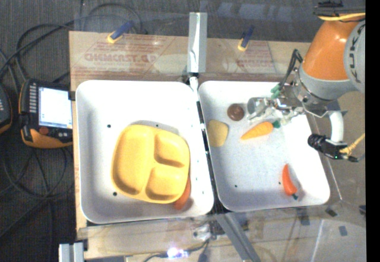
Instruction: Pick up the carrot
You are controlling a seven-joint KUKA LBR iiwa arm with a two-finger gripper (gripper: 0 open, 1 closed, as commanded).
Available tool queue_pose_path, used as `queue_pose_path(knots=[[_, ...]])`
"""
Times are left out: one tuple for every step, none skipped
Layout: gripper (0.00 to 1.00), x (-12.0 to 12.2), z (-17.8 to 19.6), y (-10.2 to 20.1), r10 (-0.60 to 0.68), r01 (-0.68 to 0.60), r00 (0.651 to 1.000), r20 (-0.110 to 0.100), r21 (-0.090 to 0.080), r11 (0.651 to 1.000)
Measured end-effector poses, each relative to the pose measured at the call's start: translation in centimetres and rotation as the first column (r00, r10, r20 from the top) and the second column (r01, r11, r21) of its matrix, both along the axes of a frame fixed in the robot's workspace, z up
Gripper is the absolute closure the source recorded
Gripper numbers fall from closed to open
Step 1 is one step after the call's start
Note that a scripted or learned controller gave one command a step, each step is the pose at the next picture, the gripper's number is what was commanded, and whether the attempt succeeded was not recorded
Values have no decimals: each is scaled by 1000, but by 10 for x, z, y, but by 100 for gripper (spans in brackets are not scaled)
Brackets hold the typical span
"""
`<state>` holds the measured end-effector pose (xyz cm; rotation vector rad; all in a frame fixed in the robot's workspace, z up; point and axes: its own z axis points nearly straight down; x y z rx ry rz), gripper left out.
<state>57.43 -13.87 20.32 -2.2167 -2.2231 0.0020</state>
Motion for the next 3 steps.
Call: queue_pose_path(knots=[[0, 3, -110, -23, -116, 116, 993, 1, -1, 993], [100, 3, -101, -24, -118, 118, 993, -1, -1, 993], [100, 9, 1, 17, -233, 233, 973, 0, -3, 973]])
